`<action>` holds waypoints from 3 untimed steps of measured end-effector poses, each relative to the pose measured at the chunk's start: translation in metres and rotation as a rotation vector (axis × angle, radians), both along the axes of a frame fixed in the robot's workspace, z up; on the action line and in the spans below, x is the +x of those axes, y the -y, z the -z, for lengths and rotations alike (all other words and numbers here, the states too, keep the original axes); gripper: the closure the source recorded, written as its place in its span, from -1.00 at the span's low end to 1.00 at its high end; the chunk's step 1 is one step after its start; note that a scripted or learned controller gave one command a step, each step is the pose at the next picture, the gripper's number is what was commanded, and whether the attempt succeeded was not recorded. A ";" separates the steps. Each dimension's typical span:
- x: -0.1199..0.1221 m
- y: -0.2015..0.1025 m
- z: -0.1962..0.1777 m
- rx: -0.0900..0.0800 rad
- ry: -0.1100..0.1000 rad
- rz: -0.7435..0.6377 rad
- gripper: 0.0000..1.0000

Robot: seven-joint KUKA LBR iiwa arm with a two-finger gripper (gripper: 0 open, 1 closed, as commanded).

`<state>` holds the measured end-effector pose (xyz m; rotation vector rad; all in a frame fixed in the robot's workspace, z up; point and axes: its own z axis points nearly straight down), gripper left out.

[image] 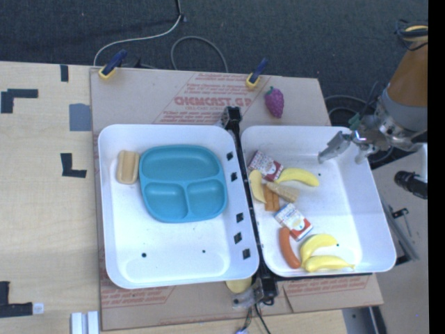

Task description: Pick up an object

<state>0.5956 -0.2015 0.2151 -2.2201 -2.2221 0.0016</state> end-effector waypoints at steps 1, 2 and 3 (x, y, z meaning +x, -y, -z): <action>0.034 -0.037 0.098 0.003 -0.007 -0.004 -1.00; 0.048 0.003 0.042 -0.003 0.005 0.001 -1.00; 0.026 -0.009 0.131 -0.003 0.005 -0.001 -1.00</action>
